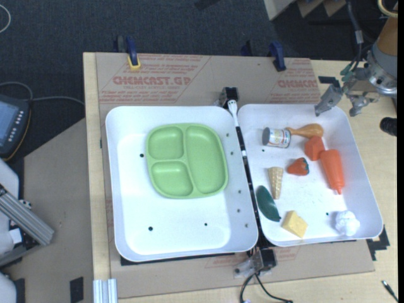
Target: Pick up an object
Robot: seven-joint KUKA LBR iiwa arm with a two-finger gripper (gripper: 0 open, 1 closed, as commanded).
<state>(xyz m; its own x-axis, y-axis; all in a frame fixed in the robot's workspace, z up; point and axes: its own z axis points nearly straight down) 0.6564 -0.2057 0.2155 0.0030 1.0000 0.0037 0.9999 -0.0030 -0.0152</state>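
Brown cardboard (189, 68) underlies 2 white bins. With fingers spread and nothing between them, the gripper (341, 106) hovers over the right bin's (369, 197) far right corner. Within that bin, an orange carrot (332, 169) lies nearest the gripper, beside a strawberry (298, 166).

The gripper (341, 104) hangs over the far right corner of the right bin (361, 169), fingers spread and nothing between them; straight beneath it the white floor lies bare; just nearer and to its left the chicken drumstick (305, 130) and small jar (276, 137) lie in the way; nearer still the carrot (332, 168) and red pieces crowd the middle; well off to its left, bare floor rings the green tray (187, 160).
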